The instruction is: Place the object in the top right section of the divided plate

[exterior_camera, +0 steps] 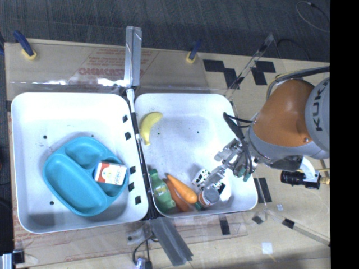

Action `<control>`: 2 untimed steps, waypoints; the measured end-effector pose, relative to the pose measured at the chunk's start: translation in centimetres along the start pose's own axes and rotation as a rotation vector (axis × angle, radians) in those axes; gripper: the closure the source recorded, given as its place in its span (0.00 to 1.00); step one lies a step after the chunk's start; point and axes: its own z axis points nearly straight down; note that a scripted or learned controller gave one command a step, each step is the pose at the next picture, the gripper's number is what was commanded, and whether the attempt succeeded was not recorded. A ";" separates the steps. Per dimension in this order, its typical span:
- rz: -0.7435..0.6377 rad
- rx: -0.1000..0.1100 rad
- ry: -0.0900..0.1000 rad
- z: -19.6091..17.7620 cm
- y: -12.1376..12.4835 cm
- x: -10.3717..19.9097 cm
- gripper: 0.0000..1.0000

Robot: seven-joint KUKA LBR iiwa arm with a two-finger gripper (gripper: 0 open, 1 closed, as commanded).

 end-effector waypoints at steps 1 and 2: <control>-0.005 0.000 -0.002 -1.0 0.1 -0.1 1.00; -0.005 0.000 -0.002 -1.0 0.1 -0.1 0.00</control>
